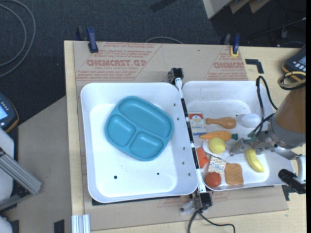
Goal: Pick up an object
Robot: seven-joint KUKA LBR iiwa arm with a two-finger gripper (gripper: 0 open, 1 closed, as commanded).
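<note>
The right bin (214, 89) holds several toy foods: a brown drumstick (221, 122), a white egg (250, 120), an orange carrot (216, 135), a yellow lemon (217, 146), a yellow banana (254, 160), a slice of toast (233, 174), a red tomato (212, 179), a speckled cracker (216, 165) and a small red and white carton (196, 123). My gripper (241, 145) reaches in low from the right. It sits between the lemon and the banana, just below the egg. Nothing is visibly held.
A blue divided plate (139, 127) lies in the left bin (97, 178). The dividing rim (187, 130) runs between the bins. An orange strip (201, 157) lies by that rim. The arm's body (291, 123) covers the right bin's right edge.
</note>
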